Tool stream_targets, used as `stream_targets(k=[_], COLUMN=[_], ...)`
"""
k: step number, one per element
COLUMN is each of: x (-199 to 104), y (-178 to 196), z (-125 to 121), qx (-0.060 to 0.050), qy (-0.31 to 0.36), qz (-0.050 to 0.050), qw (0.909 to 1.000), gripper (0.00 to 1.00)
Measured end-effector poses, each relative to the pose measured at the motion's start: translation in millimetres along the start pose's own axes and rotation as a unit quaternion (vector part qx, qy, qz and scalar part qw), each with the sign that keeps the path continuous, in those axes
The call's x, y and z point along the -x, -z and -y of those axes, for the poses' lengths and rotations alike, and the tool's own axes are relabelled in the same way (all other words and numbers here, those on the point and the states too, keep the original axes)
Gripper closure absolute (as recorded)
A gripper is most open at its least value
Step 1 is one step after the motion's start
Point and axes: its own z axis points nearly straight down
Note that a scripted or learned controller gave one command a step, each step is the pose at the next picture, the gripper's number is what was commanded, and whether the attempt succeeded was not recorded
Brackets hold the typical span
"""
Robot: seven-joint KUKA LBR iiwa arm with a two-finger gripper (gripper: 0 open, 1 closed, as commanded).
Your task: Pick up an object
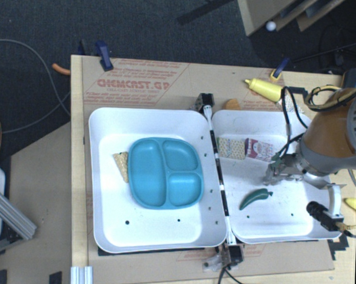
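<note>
A green chili pepper (255, 198) lies in the right bin (262, 230), near its middle. A small printed packet (246, 149) lies flat at the back of the same bin. My gripper (276, 172) hangs low over the right bin, just up and to the right of the pepper and below the packet's right end. The arm's orange band (331, 136) rises behind it. In the left bin (106, 165) a blue divided plate (165, 171) rests with a tan wedge (121, 163) tucked at its left edge.
A yellow item (264, 87) and a small brown lump (231, 104) lie on the bench behind the right bin. Blue clamps (103, 54) hold the board's back edge. Cables run beside the arm on the right.
</note>
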Motion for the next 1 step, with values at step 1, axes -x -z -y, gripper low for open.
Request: stream_targets(k=[1], x=[-0.1], y=[9.7], z=[-0.5], qx=[0.001], qy=[0.0], qz=[0.0], qw=[1.0], gripper=[1.0])
